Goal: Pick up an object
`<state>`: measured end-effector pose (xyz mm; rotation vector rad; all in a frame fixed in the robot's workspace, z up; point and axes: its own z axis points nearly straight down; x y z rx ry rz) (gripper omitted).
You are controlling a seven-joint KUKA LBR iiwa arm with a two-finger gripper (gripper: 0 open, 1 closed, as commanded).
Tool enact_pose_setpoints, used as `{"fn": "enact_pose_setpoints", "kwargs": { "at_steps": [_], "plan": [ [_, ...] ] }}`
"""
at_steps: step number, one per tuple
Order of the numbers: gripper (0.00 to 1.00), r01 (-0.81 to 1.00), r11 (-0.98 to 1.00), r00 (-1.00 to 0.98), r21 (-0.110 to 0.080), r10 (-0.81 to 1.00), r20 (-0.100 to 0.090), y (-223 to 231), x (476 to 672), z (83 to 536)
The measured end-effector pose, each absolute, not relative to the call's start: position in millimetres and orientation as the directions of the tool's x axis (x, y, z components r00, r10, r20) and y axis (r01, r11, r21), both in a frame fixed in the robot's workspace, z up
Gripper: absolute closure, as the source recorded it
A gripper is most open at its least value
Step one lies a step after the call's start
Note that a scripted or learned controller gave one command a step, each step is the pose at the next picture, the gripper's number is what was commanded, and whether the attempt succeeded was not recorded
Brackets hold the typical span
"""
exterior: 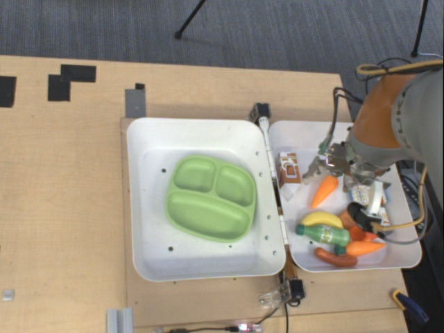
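Note:
My gripper (331, 166) hangs over the upper middle of the right bin (406, 259), reaching in from the right. Just below it lies an orange carrot (323, 191), its thick end right under the gripper; I cannot see whether it is gripped. To the gripper's left, by the bin's left wall, sits a small brown-and-white carton (288, 167). Nearer the front edge lie a yellow banana (321, 219), a green bottle (326, 234), a red sausage (333, 257) and a second carrot (365, 248), packed close together.
The left bin (149, 255) holds a green divided plate (210, 198) in its middle. A ridge (274, 186) separates the two bins. The arm's grey and orange body (395, 116) overhangs the right bin's far right corner.

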<state>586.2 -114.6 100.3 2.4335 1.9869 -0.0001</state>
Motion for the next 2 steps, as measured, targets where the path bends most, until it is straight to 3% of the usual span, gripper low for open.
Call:
{"fn": "enact_pose_setpoints", "kwargs": {
  "at_steps": [1,2],
  "plan": [
    [1.0,0.98,-0.199,0.199,0.002,0.98,0.001,-114.2,587.6,111.6],
    [1.0,0.989,-0.15,0.15,0.003,0.989,0.001,-76.3,529.5,220.4]
  ]
}}
